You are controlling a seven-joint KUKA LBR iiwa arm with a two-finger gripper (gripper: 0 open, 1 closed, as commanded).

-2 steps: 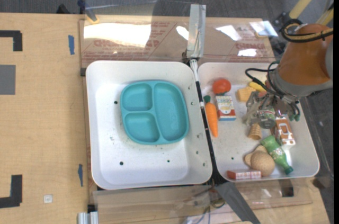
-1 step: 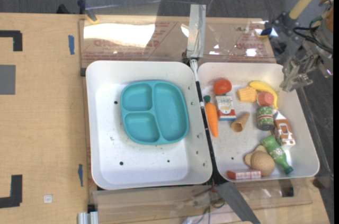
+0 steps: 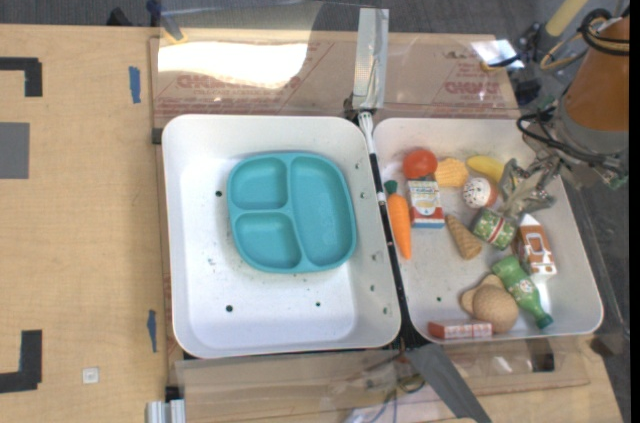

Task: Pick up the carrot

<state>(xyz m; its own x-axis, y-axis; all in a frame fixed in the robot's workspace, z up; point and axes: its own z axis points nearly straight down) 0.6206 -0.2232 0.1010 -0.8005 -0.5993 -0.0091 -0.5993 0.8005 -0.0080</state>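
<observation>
Orange-banded arm (image 3: 600, 81), black cables

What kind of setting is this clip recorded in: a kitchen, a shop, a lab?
Most likely a robotics lab bench, not a kitchen. Two white bins sit side by side on a taped board, the right one holds toy food such as a carrot, and a robot gripper with loose cabling reaches in from the right.

Single fixed camera, mounted above the surface (image 3: 70, 211), looks down at a slant on both bins; the end effector (image 3: 530, 186) sits right of centre.
</observation>
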